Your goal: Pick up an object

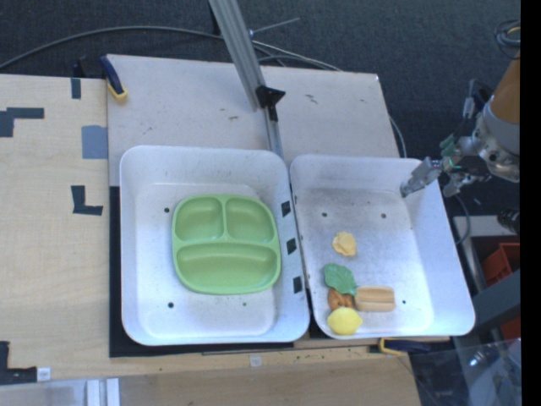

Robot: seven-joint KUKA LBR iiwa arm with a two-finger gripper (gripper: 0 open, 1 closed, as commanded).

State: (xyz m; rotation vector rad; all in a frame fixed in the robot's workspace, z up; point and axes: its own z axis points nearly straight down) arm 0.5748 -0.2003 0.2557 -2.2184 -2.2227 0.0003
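The right bin (439,252) holds several small food toys. A pale yellow piece (344,244) lies near its middle. Closer to the front sit a green leafy piece (340,276), a small orange piece (339,299), a tan bun-like piece (374,299) and a yellow lemon (344,320), all bunched together. My gripper (428,188) hangs over the bin's far right corner, well away from the toys. It is open with nothing between its fingers.
The left bin (135,227) carries a green divided plate (226,244). A slanted metal bar (241,45) runs down to the gap between the bins. Cables lie behind the bench, and a blue-yellow clamp (112,78) sits at the back left.
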